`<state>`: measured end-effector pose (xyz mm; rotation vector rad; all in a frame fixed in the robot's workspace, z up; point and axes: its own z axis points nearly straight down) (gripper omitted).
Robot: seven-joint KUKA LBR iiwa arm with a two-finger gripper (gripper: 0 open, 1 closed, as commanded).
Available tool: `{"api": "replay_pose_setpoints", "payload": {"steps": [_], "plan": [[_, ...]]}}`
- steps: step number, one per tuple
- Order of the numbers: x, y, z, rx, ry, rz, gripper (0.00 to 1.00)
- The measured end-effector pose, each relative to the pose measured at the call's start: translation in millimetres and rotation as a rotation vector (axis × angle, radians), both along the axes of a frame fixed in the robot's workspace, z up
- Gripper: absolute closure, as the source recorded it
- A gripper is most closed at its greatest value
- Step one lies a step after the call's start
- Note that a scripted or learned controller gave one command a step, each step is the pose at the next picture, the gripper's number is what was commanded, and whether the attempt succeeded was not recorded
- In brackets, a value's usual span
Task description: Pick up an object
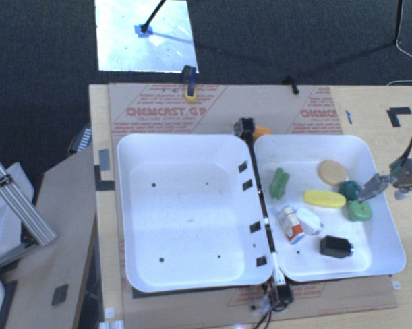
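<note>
The right bin holds several small objects. A green block lies near its left wall. A tan disc sits toward the back, with a yellow oblong piece in front of it. A teal lump and a green round piece lie by the right wall. A small white bottle with a red label rests beside a white piece, and a black object lies near the front. My gripper reaches in over the right rim, just right of the teal lump and above the green round piece.
The left bin stands beside the right one, with black clips along the shared divider. An orange item sits behind the bins. A yellow and blue clamp stands at the back of the board.
</note>
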<state>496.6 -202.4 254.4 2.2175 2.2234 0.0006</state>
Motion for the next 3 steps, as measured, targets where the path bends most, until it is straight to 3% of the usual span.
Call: {"api": "replay_pose_setpoints", "payload": {"steps": [1, 2, 3], "plan": [[1, 0, 11, -0.001, -0.003, 0.004, 1.00], [-12, 14, -92, 0.004, 0.008, -0.001, 1.00], [-9, 12, -76, -0.001, -0.003, 0.000, 1.00]]}}
